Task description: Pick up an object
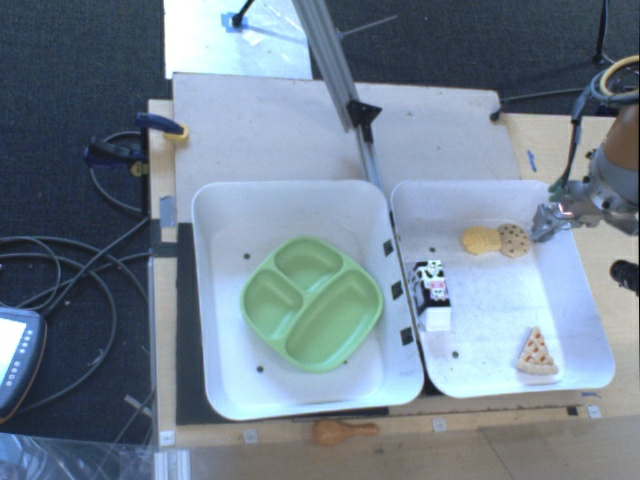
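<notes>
Fingers of the gripper (548,224) sit too blurred at the right bin (575,268)'s far right rim to tell apart or together, so it does best settling squarely over the speckled cookie (513,239) just beside it before closing.

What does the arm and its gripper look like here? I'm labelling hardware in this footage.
At the view's right edge, the arm is grey metal with an orange band above the wrist. A yellow-and-dark cable loops over it. The gripper is a small, silvery-grey metal piece; finer markings are too blurred to read.
</notes>
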You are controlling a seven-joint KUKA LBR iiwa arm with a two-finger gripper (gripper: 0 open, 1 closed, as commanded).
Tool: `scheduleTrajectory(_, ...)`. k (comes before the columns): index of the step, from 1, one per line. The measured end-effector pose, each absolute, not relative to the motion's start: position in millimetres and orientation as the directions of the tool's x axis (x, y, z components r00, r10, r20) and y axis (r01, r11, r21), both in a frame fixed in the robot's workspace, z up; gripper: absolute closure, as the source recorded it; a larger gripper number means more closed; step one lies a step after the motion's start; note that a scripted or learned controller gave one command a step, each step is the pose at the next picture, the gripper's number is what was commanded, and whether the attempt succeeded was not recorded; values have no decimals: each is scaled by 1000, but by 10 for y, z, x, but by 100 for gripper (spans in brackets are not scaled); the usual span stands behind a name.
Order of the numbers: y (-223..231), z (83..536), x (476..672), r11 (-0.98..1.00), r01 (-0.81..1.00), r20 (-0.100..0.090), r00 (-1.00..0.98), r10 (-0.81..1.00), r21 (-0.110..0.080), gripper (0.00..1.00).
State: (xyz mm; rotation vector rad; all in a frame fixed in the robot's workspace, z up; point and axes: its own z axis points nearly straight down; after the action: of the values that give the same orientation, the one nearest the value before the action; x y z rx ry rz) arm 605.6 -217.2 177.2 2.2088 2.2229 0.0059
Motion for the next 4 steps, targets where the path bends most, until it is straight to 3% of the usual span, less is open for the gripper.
scheduleTrajectory(2,-2077,2709,6118,9,1000,-3,-9,1000,8,100)
scheduleTrajectory(3,-1465,2696,6291,13,1000,1,-13,1000,4,100)
scheduleTrajectory(4,-960,2699,6334,12,1000,1,-12,1000,2,100)
